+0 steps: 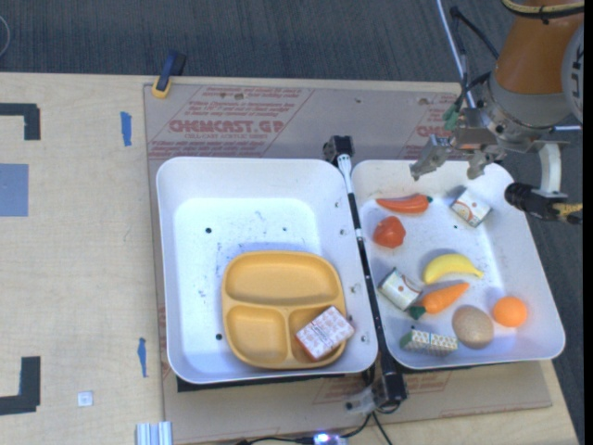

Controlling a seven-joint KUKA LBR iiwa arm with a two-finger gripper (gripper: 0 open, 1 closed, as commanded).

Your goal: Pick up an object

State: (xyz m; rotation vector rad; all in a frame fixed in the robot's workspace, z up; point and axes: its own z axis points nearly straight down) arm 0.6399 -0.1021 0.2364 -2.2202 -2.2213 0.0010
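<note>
— Pale wooden bench (74, 276), two shallow white bins. Where's the gripper?

— The two-finger gripper (452, 165) hangs over the right white bin's (542, 290) far edge, fingers spread, nothing between them.

— Nearest object?

— A small white carton (471, 209) and a long red pepper (404, 204) lie just below. The left bin (185, 248) carries a yellow divided tray (269, 304).

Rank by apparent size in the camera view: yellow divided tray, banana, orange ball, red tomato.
1. yellow divided tray, by far the largest
2. banana
3. orange ball and red tomato: too alike to rank
</note>
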